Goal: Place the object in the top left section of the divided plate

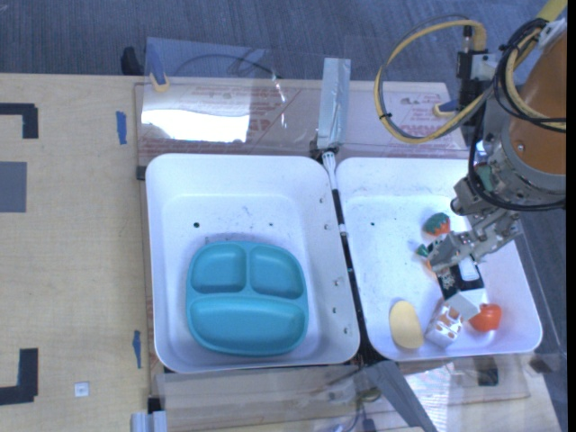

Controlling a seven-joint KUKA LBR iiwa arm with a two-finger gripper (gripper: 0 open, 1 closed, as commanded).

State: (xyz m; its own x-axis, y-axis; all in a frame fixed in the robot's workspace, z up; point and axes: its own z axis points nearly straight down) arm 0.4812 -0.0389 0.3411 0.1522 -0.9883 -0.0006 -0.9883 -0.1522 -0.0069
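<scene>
While the arm (531, 115) reaches over the right bin (378, 196), the teal divided plate (246, 297) lies in the left bin (171, 241), its top left section bare. Near the gripper (461, 250) lie a yellow lemon-shaped toy (406, 323), an orange-red piece (486, 317) and a small orange-and-green one (436, 224); which is the intended object I cannot tell. Whether the tool is apart, together or clamped on anything I cannot tell either. A good pick, I judge, needs a centred, confirmed hold before crossing over.

A teal divided plate (246, 300) lies flat in the left bin, two small sections along its far side, one wide section nearer. In the right bin, a small orange-and-green toy (436, 227) sits beside the gripper.
</scene>
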